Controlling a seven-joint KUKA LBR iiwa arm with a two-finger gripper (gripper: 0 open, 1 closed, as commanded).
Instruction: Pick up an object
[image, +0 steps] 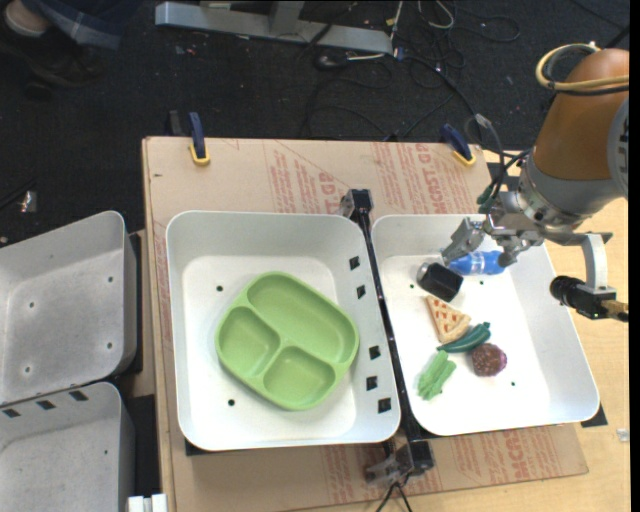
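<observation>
The right bin (560, 390) holds several small items. A blue bottle-like object (479, 264) lies near its back, with a black block (440, 281) just to its left. In front of these lie an orange pizza-slice toy (447, 318), a dark green pickle (466, 338), a dark red round piece (489, 359) and a light green leafy piece (435, 375). My gripper (487, 249) hangs low right over the blue object, on the grey and orange arm (580, 120) that reaches in from the right. Whether it touches the blue object is hidden.
The left bin (190, 250) holds a light green divided plate (288, 340). A black divider (375, 300) runs between the two bins. Yellow clamps (199, 152) hold the cardboard base at the back. Grey trays (60, 290) lie off to the left.
</observation>
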